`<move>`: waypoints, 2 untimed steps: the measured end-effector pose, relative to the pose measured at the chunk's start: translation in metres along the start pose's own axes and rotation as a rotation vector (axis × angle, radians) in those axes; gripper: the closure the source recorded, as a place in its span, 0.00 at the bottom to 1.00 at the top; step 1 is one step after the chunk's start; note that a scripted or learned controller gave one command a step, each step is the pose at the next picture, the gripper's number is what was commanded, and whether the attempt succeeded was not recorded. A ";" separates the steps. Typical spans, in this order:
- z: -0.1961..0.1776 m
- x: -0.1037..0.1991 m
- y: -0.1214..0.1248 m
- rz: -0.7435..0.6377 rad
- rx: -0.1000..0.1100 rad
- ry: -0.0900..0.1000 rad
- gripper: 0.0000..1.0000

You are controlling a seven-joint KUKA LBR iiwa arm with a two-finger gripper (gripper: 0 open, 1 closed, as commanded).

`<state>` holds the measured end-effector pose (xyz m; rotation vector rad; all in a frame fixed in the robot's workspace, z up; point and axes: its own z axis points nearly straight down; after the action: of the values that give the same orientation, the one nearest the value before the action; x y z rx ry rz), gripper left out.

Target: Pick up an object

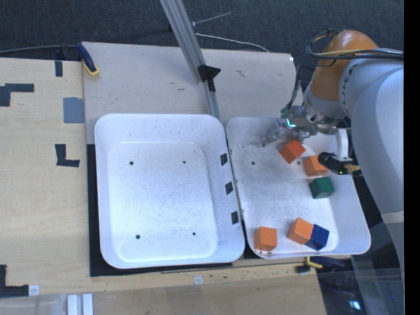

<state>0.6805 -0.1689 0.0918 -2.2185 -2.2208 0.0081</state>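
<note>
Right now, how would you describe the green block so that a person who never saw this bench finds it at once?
Look at the right bin, the one with blocks in it. Along its right side, about halfway down, lies the green block, just below an orange block. It is the only green thing there; the others are orange or blue.

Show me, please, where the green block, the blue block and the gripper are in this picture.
green block (pixel 321 188): camera view, middle of its top face.
blue block (pixel 318 236): camera view, middle of its top.
gripper (pixel 287 134): camera view, at its fingertips.
</note>
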 end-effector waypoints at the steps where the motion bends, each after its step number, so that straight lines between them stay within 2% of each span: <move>1: 0.001 -0.013 0.000 0.001 0.002 0.003 0.00; 2: 0.000 0.035 -0.044 -0.002 -0.001 0.003 0.00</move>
<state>0.6362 -0.1344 0.0917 -2.2149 -2.2224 0.0037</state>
